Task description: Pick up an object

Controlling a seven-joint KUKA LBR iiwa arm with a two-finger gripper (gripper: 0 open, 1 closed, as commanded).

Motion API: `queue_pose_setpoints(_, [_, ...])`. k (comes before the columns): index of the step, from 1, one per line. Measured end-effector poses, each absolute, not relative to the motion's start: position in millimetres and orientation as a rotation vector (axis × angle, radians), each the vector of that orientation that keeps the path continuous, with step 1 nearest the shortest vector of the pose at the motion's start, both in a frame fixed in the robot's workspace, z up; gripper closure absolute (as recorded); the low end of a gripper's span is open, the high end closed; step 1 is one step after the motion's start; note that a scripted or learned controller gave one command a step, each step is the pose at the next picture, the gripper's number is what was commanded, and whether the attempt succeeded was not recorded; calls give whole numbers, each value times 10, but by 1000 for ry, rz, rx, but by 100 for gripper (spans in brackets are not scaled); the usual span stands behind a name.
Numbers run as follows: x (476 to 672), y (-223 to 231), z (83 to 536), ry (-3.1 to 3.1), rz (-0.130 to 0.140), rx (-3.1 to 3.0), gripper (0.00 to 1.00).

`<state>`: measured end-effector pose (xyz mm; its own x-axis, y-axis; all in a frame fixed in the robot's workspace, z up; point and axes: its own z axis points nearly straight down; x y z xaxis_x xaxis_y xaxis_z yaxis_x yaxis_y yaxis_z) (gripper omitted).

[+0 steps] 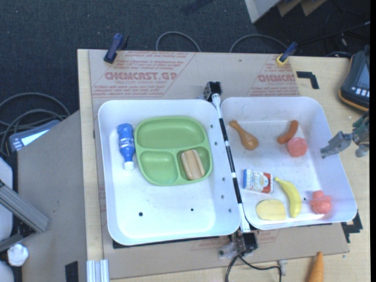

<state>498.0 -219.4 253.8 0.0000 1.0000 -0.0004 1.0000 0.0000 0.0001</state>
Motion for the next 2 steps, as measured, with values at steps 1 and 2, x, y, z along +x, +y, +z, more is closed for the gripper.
queue_pose_setpoints(1, [4865,-1997,1294,2222,-1,2223,0])
queue_pose_setpoints(2, [4787,-1682,842,2223,-1,2222,0])
